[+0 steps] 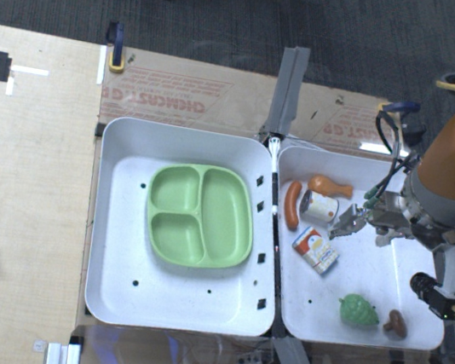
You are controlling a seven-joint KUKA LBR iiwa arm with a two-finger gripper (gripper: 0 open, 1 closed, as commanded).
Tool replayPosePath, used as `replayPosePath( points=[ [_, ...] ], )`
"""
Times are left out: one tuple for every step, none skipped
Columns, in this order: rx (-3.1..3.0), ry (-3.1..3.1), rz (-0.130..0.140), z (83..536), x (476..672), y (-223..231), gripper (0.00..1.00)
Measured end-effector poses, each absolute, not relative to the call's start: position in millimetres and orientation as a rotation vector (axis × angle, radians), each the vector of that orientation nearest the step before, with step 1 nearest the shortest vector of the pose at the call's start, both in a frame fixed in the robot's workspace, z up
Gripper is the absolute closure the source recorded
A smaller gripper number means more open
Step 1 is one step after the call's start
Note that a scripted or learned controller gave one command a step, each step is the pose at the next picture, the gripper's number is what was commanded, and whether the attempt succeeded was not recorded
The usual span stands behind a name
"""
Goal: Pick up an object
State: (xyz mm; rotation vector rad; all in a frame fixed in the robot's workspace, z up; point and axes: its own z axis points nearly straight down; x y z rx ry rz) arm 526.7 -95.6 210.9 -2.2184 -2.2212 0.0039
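Nearest the camera, at the front edge of the bench, the two shallow white plastic bins meet at a grey divider; the left bin carries a pale green three-compartment plastic tray lying flat near its middle; the right bin carries the loose objects.

Objects in the right bin: a green knobbly rounded toy near the front edge, with a small brown lump just beside it toward the front right corner; a small white, red and blue carton lying tilted near the bin's middle; a red sausage-shaped toy along the left wall; a white cylindrical can just beside it; an orange elongated toy at the back, near the can.

Arm: grey with an orange band, reaching in from the right edge of the bench; the pincer hangs over the right bin, its tip just beside the can and above the carton; whether it is open or closed cannot be told; nothing is visibly between its tips.

Progress, as a judgement: no object is lifted; every item lies on the bin floor; the approach appears made toward the can or carton; closing, securing and raising remain.
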Motion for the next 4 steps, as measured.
replayPosePath(
  points=[
    [-2.051, -2.378, 0.002, 91.4, 534.7, -102.1, 0.00],
    [-2.055, -2.373, 0.003, 99.5, 534.0, -103.3, 1.00],
    [-2.172, -2.270, 0.003, 191.2, 585.6, -29.3, 1.00],
    [-2.182, -2.261, 0.004, 203.0, 649.4, -9.4, 1.00]
  ],
)
